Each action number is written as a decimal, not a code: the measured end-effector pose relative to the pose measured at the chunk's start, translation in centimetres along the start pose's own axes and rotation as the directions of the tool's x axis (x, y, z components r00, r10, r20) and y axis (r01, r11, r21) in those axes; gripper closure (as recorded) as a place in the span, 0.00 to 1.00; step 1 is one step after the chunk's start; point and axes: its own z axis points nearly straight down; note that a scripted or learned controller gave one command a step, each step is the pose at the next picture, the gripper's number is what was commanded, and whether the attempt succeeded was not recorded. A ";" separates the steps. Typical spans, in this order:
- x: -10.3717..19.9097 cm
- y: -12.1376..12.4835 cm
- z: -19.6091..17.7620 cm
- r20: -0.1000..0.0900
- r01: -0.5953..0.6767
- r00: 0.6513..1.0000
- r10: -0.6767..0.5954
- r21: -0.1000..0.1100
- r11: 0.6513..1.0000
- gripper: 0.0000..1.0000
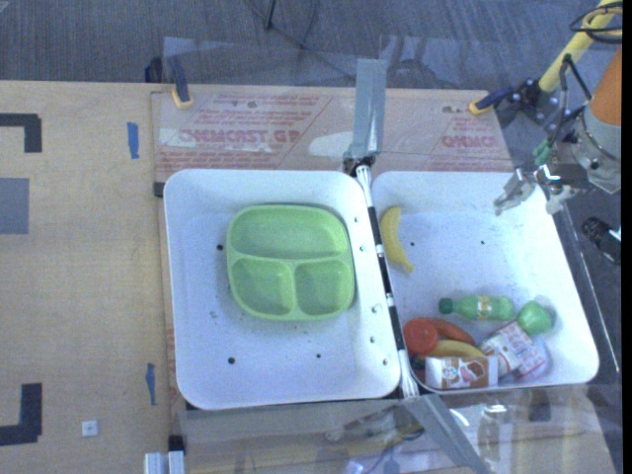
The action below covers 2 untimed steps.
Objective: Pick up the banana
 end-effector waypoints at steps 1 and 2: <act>4.2 -1.2 4.2 0.003 -0.661 0.751 0.660 0.004 0.751 0.00; 10.0 -1.2 5.1 0.004 -0.845 0.535 0.845 0.004 0.535 0.00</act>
